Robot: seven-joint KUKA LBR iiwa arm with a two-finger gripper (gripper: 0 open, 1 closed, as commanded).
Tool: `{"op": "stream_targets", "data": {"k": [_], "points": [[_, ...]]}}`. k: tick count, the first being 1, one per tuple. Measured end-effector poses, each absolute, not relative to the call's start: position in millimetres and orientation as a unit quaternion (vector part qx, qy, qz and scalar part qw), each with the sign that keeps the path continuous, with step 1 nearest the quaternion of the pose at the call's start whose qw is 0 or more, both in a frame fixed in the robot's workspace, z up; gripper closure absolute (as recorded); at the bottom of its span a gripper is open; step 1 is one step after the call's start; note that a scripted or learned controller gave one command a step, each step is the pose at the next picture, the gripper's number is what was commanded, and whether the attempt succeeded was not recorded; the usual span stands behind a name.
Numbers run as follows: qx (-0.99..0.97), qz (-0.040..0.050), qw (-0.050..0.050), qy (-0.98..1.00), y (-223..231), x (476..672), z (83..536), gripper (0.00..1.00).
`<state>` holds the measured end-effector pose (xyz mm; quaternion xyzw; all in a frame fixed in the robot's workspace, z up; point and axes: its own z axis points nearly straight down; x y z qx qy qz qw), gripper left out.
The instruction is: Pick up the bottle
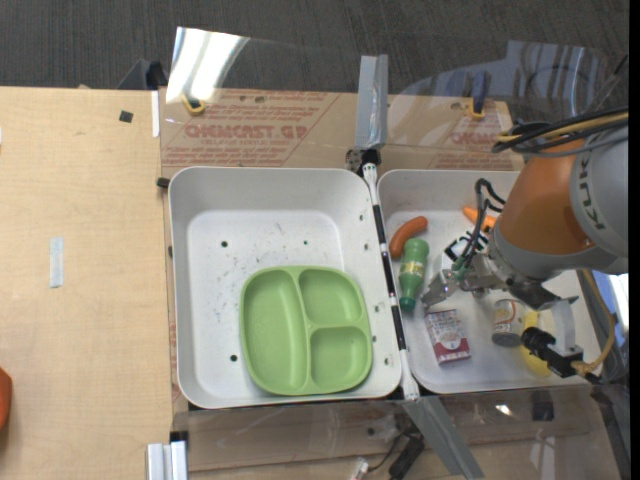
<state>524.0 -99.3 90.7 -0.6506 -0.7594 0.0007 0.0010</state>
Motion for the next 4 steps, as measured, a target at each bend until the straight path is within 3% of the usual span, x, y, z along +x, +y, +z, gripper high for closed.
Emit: {"op": "stream_targets", "data": {"k": [1,2,3,4], "points": [[-0.682,0.0015,0.0,-0.731,-119,617.6,91,0.0],[-0.651,0.0005,0.001,-0.759,-119,507.2,122,0.0],[-0.694,0.0008,-0.001,-0.72,-98,620.7,91,0.0],[-0.831,0.0018,0.0,-0.557,-104,630.8,91,0.0]]}}
